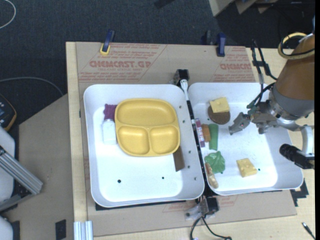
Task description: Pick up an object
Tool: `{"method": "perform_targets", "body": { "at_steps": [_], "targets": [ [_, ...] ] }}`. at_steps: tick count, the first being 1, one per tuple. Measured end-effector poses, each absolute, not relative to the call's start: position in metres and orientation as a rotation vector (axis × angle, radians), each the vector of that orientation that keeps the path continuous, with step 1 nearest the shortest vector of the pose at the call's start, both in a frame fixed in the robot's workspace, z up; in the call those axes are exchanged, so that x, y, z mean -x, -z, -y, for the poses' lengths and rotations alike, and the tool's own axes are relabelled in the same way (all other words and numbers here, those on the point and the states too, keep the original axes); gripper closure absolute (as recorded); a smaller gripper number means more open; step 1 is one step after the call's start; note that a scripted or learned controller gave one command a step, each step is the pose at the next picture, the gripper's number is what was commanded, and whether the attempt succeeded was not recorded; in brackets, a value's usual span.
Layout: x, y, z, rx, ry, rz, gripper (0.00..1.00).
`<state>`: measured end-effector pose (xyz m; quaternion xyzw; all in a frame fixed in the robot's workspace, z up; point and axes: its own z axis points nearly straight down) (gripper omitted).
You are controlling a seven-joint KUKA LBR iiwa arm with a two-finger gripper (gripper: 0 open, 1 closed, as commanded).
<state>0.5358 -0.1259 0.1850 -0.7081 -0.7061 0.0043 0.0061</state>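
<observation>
The nearest candidates for the pick lie in the right bin (280, 181): a yellow block on a brown round piece (219, 110) close to the gripper's tip, a second yellow block (246, 167) nearer the front, a crumpled green item (215, 161), and a green stick (213, 136) against the left wall beside a few thin pieces I cannot identify. They sit scattered and mostly apart, which probably leaves room for a top-down grasp on either yellow block. The gripper (239, 125) hangs over bare bin floor between the 2 yellow blocks, carrying nothing I can see; whether it is wide or narrow I cannot tell from this angle. Judging by that position, no object is yet chosen. The left bin (95, 134) holds a yellow 3-compartment tray (147, 125), with a purple item (110, 111) and a white item (108, 132) tucked at its left edge. Both bins rest on a brown board (150, 61) held by clamps, with dark carpet (50, 14) around.
</observation>
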Motion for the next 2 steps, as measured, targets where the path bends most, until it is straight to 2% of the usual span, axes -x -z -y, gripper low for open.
{"method": "perform_targets", "body": {
  "at_steps": [1, 2],
  "targets": [
    [-0.539, -0.192, 0.126, 2.221, 0.0, 2.221, 0.0],
    [-0.541, -0.133, 0.117, 2.216, -0.004, 2.217, 0.0]
  ]
}}
